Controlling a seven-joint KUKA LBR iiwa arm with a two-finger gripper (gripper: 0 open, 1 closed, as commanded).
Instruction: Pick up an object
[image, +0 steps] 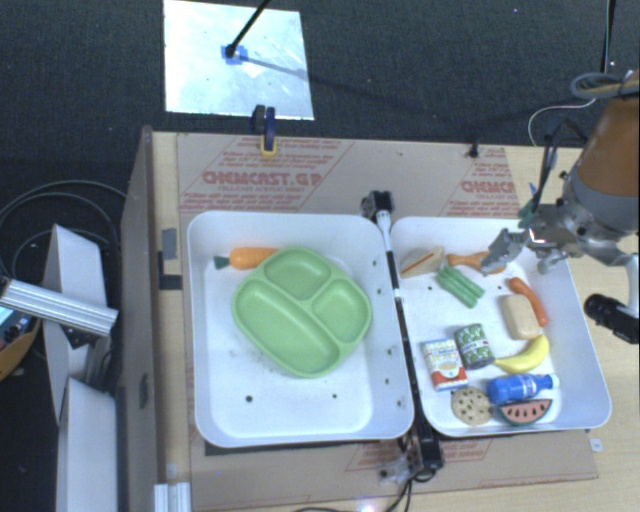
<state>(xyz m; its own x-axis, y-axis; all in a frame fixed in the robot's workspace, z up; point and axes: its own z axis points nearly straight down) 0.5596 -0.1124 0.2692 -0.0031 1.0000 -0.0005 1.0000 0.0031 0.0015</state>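
Note:
The right bin (590, 370) holds several toy foods: a sandwich (422, 261), a green celery piece (460, 287), an orange-red sausage (527, 300), a beige block (518, 320), a banana (527, 355), a green packet (474, 345), a red-and-white packet (442, 363), a cookie (468, 405), a blue bottle (520, 386) and a watermelon slice (525, 410). My gripper (522, 258) hangs over the bin's far right part, just above the sausage. Its fingers are spread and open, with nothing between them.
The left bin (220, 400) carries a green divided plate (302, 310) and a carrot (250, 258) at its far edge. A raised divider (395, 300) separates the two bins. A black clamp (378, 205) sits at the divider's far end.

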